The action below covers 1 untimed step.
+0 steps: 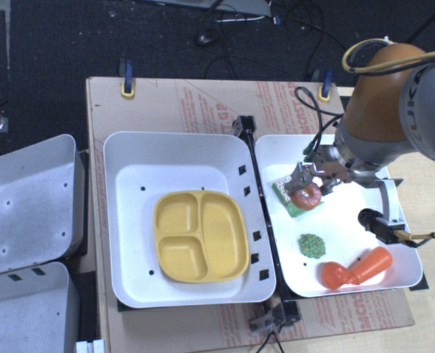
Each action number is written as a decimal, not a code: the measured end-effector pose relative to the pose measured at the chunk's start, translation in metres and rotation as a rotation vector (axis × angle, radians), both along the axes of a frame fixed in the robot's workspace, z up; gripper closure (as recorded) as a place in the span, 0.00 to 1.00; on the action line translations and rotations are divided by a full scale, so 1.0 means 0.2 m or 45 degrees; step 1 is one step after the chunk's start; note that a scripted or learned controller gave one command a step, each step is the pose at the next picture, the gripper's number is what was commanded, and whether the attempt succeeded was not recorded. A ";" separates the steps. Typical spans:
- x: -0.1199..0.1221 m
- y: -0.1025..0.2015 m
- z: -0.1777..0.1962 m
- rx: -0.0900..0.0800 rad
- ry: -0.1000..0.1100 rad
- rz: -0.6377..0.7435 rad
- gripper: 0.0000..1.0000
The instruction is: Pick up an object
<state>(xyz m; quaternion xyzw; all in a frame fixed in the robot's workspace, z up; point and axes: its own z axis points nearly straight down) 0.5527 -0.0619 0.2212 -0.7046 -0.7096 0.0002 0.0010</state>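
Dark speckled floor [48, 43] (cables [224, 28] strewn), wooden bench [180, 105].

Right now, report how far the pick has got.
Done: the arm has reached into the right bin, and its hand is down at the red-and-white toy lying on a green piece. In hand: nothing visibly lifted; the view does not show a grip. Left: close on an object and raise it. The green ball and orange scoop lie untouched; the yellow tray sits in the left bin.

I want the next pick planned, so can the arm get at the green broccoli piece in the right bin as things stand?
Probably yes. The green broccoli piece lies by itself on the right bin's floor, apart from the orange scoop, with nothing over it.
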 end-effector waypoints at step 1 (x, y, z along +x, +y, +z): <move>0.04 0.26 -0.04 -0.001 0.000 -0.001 1.00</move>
